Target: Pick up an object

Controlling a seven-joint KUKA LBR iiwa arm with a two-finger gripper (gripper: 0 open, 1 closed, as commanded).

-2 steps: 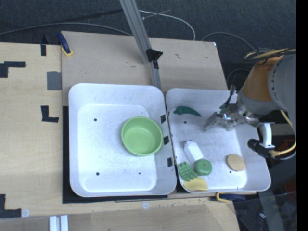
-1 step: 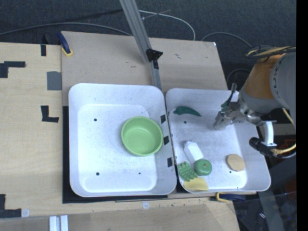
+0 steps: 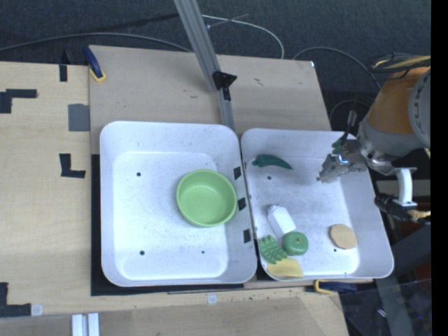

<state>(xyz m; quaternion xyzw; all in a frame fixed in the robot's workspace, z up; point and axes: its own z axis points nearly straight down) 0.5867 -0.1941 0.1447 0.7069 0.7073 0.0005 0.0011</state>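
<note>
Nothing picked yet: gripper (image 3: pixel 327 171) hangs over right bin (image 3: pixel 364 187), jaws state unclear, nothing visibly held; white bottle (image 3: pixel 281 221), tan disc (image 3: pixel 343 236), green leaf (image 3: pixel 271 162) all lie loose.

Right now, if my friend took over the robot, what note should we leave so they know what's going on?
Gripper: over the right bin's upper right part, nothing seen between its fingers.
Right bin: dark green piece at the top, white bottle, green round piece, tan disc, yellow piece by the near wall.
Left bin: green bowl.
Done: nothing picked up.
Left: choose an object, grasp it, lift it.
</note>
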